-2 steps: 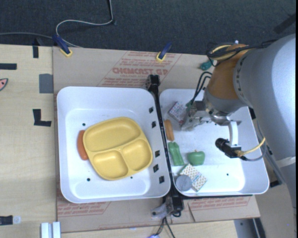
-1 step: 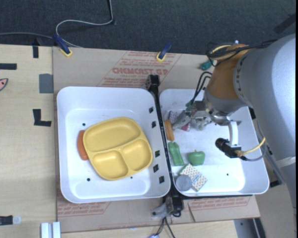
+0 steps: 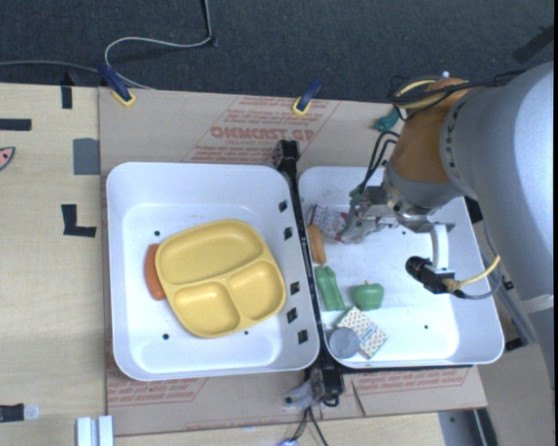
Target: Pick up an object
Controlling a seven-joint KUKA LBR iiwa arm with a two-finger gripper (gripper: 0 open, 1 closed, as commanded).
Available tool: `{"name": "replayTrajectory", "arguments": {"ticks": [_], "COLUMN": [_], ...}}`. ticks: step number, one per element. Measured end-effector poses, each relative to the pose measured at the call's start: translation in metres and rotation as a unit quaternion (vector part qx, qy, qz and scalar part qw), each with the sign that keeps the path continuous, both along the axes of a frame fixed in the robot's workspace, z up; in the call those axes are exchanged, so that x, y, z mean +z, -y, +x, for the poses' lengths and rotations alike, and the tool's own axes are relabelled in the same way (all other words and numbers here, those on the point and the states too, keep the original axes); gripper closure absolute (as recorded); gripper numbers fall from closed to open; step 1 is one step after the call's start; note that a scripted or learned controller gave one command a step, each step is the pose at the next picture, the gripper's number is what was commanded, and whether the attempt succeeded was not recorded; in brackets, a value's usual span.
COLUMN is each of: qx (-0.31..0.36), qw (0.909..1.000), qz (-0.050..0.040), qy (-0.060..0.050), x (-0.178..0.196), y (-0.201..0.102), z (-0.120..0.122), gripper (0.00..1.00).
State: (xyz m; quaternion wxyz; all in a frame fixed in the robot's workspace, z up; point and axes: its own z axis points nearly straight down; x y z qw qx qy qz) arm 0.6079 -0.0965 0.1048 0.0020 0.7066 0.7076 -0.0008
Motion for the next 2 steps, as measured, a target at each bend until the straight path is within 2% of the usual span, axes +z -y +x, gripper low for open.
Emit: {"name": "replayTrajectory", "arguments": {"ticks": [1,2], "qx": [0.000,0.000], "qw": [1.0000,1.0000], "qz": [-0.0002,0.0004], "qy": [0.000,-0.001], "x": [0.0000,0.0091], "y": [0.0001,-0.0006], "z": [0.0000,-0.0002], "gripper": [0.00,1.00]}}
